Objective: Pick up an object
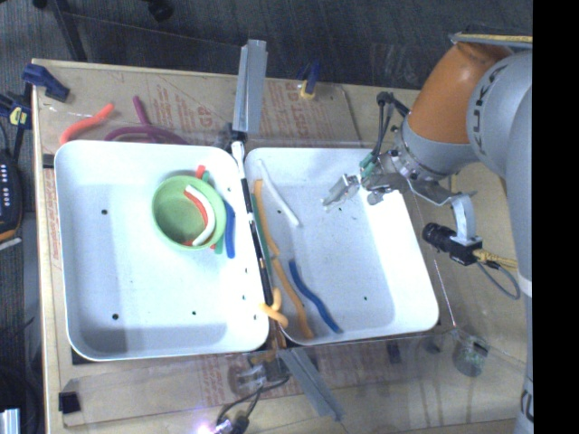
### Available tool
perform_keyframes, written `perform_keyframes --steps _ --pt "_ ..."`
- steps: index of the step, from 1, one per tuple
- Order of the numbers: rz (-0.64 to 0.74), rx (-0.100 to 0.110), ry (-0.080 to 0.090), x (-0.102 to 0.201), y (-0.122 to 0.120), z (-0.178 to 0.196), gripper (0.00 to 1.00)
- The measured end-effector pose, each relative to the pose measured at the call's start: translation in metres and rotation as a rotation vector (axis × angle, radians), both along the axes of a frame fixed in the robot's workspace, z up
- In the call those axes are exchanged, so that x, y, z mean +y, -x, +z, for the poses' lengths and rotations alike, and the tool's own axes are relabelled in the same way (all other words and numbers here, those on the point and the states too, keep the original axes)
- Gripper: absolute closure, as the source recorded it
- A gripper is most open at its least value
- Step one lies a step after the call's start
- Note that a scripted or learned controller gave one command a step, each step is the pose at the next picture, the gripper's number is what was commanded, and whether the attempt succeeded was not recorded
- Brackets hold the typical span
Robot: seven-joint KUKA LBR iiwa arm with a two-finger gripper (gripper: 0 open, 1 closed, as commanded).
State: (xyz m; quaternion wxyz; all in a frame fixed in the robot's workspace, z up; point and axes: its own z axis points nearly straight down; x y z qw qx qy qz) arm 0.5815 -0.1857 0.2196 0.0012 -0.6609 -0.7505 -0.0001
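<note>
Here you see the gripper [342,191] over the upper part of the right bin [398,269], its fingers slightly spread with nothing between them. In that bin, a white stick [282,202] lies slanted just left of the gripper, a blue strip [312,298] lies toward the lower middle, and an orange strip [276,269] runs along the left wall. In the left bin [99,269], a green bowl [181,213] holds a red and white curved piece [210,220], with a blue piece [230,233] beside its right edge. The arm [470,98] reaches in from the right.
</note>
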Motion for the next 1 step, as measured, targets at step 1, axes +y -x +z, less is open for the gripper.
perform_keyframes --steps 1 --pt "0.107 0.003 0.001 0.0817 0.0465 -0.0205 0.00"
